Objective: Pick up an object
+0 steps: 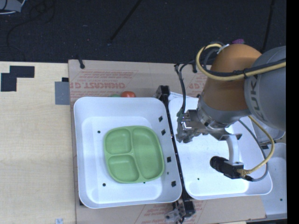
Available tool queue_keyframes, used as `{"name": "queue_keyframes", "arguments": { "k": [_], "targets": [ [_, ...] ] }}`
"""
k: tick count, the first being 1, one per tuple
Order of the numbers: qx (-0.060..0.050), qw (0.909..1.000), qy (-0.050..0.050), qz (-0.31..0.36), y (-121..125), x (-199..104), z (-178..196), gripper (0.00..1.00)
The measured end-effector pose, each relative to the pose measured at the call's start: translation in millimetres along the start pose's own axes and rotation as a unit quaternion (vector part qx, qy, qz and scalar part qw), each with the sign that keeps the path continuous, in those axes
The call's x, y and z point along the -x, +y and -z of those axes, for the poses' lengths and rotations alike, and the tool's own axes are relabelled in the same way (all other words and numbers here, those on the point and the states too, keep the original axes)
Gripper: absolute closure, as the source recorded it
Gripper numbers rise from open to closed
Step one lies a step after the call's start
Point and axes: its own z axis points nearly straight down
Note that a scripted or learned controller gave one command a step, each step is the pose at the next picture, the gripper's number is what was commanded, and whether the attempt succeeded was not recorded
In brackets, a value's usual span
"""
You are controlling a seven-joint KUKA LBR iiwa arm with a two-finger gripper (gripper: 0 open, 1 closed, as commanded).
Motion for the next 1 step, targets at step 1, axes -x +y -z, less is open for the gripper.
{"name": "queue_keyframes", "arguments": {
  "k": [1],
  "targets": [
    [-0.001,1.0000,-0.001,-0.001,-6.5,-52.0,-24.6,1.00]
  ]
}}
